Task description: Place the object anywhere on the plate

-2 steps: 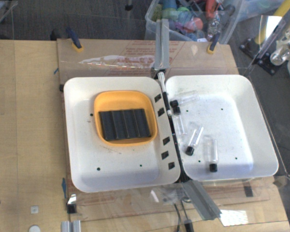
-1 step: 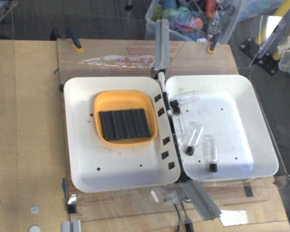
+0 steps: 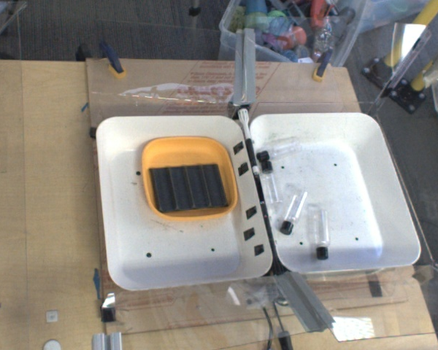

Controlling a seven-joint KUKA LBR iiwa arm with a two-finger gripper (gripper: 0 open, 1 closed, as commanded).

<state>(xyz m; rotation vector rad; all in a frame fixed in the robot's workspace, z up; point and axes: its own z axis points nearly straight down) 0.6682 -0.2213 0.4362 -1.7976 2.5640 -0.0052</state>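
Observation:
An orange square plate (image 3: 155, 154) rests in the left white bin (image 3: 124, 254), a little left of that bin's middle. A black ribbed rectangular object (image 3: 188, 188) lies flat on the plate, covering its front half and reaching the plate's front rim. Several clear plastic tubes with black caps lie in the right white bin (image 3: 365, 159): one near the divider at the back (image 3: 277, 152), one in the middle (image 3: 293, 208), one toward the front (image 3: 318, 228).
A metal divider with black clips (image 3: 250, 192) runs between the bins. Cardboard (image 3: 168, 79) lies under the bins' far side. A clear tub of colourful toys (image 3: 299, 9) stands behind the bench. Wooden bench surface (image 3: 36, 195) extends to the left.

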